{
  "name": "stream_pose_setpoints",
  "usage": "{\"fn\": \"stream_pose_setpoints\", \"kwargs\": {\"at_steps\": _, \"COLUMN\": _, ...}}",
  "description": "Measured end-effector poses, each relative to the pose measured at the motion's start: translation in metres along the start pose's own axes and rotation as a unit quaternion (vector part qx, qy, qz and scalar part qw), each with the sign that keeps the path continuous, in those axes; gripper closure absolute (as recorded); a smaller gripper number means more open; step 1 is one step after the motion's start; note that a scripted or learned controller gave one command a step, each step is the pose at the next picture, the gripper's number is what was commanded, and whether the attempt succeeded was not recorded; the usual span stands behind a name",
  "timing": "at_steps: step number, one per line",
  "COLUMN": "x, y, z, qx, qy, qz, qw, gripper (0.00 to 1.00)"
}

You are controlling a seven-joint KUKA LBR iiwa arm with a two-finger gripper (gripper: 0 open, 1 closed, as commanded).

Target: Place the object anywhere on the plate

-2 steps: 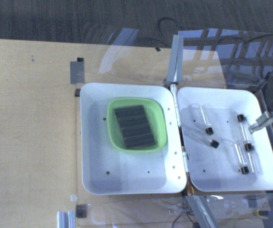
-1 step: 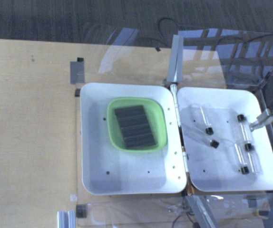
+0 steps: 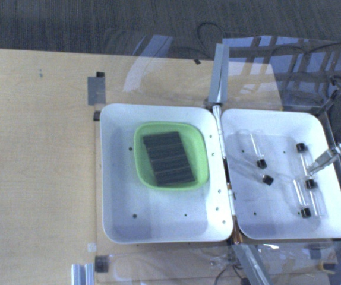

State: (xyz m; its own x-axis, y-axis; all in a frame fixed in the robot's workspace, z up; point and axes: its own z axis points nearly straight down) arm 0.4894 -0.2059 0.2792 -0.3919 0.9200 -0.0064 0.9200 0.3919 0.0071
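A green square plate [image 3: 141, 159] sits in the left white bin [image 3: 114, 218]. On it lies a dark grey ridged rectangular block [image 3: 169, 158], flat and slightly turned. My gripper [image 3: 310, 170] reaches in from the right edge, low over the right bin [image 3: 277, 227]. Its tip is by a clear tube with a black cap [image 3: 309, 184] near that bin's right wall. I see nothing held in it.
Several clear tubes with black caps lie scattered in the right bin, among them one [image 3: 259, 159] near its middle and one [image 3: 305, 211] at the front right. A divider ridge [image 3: 223, 159] separates the bins. Cables run behind the bench at the back right.
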Motion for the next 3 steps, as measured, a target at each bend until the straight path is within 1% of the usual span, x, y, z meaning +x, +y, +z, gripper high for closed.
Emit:
{"fn": "stream_pose_setpoints", "kwargs": {"at_steps": 1, "x": 0.0, "y": 0.0, "z": -0.087, "qx": -0.001, "qy": -0.001, "qz": 0.319, "qw": 0.9476, "gripper": 0.0}}
{"fn": "stream_pose_setpoints", "kwargs": {"at_steps": 2, "x": 0.007, "y": 0.004, "z": -0.091, "qx": 0.0, "qy": -0.001, "qz": 0.272, "qw": 0.9623, "gripper": 0.0}}
{"fn": "stream_pose_setpoints", "kwargs": {"at_steps": 3, "x": 0.004, "y": 0.002, "z": -0.111, "qx": -0.001, "qy": -0.001, "qz": 0.169, "qw": 0.9856, "gripper": 0.0}}
